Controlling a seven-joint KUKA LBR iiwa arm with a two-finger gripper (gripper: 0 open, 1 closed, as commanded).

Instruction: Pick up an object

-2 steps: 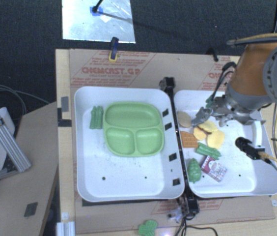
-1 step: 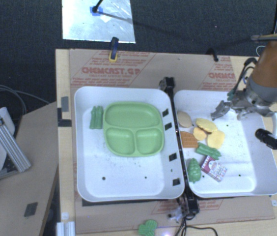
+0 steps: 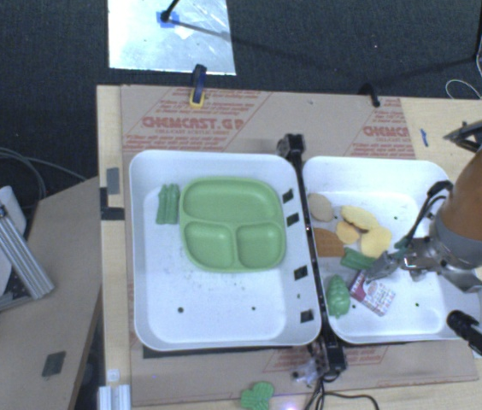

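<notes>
In the right bin (image 3: 412,173), toward the lower right of the frame, lies a cluster: a beige roll (image 3: 320,205), yellow pieces (image 3: 362,222), a brown slab (image 3: 327,243), a green block (image 3: 356,259), a green leafy toy (image 3: 337,295) and a red-and-white packet (image 3: 372,295). The tool (image 3: 388,265) hovers low by the packet's upper edge; whether it is open or closed I cannot tell. The arm (image 3: 480,203) slants in from the right edge. The left bin (image 3: 151,314) carries a green divided plate (image 3: 231,224).

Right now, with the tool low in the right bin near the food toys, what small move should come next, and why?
Probably a short descent toward the bin floor. The tool hovers in the right bin, its tip beside the yellow toy and above the red-and-white packet, with nothing visibly between its fingers.
</notes>
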